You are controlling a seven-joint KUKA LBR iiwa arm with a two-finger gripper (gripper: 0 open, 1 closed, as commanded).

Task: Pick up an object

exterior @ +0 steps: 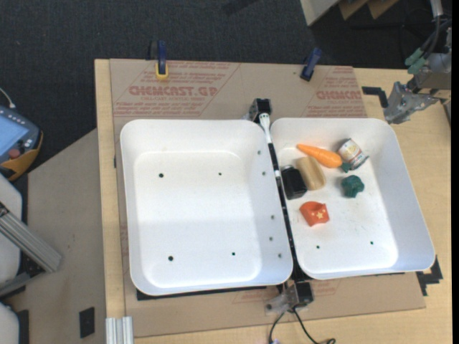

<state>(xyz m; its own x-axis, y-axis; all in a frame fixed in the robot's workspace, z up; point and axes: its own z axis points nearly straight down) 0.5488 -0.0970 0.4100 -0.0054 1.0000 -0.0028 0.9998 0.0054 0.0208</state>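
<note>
The right bin (401, 192) holds several small objects in its upper left part. An orange carrot (320, 155) lies next to a small tin can (351, 153). A tan block (310, 172) and a black block (292, 181) lie by the divider. A teal lump (352, 185) and a red piece (314, 213) lie below them. My gripper (403, 104) hangs beyond the right bin's far right corner, away from all the objects.
The left bin (143, 213) lies beside the right one on a brown board (215, 84). Two clamps (162, 57) (311, 63) hold the board's far edge. Black brackets (261, 110) (297, 292) join the bins at both ends of the divider.
</note>
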